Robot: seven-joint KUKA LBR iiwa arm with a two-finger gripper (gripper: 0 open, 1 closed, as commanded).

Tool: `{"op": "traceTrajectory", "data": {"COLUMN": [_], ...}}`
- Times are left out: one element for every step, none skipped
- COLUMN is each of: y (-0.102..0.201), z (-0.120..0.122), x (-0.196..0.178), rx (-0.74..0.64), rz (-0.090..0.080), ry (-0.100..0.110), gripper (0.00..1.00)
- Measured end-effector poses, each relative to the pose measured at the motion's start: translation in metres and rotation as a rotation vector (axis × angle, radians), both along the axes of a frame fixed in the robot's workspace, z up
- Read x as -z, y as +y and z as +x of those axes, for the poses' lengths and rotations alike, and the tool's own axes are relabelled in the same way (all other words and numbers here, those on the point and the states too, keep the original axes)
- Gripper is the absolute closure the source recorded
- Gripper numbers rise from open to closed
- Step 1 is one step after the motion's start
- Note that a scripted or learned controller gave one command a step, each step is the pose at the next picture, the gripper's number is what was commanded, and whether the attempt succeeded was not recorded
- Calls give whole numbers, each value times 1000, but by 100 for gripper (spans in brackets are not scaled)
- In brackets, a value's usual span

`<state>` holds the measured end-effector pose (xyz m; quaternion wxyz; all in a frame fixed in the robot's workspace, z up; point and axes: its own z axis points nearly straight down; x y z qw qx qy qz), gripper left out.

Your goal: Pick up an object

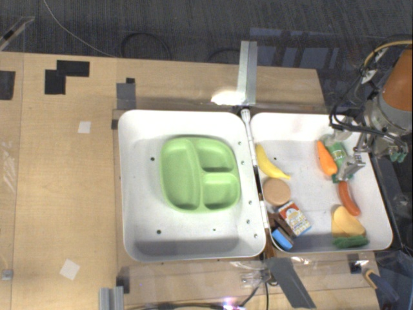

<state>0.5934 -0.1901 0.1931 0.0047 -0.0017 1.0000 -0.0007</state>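
We see the gripper (353, 166) just right of the carrot (326, 158) in the right bin (386, 219); carrot's long axis runs up-down. Open or clenched: we cannot tell.

Tray (197, 173) in left bin (132, 192); banana (271, 163) in right bin (381, 228).

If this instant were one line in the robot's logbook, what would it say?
stage: reaching | gripper: over right bin, beside carrot | held: nothing seen | green tray: in left bin
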Motion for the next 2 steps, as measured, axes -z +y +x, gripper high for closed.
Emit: {"op": "traceTrajectory", "data": {"y": [-16,-16], "z": [37,-42], "x": [103,104], "rx": [98,173], "rz": [-2,1], "ry": [-8,-2], "gripper": [0,0]}}
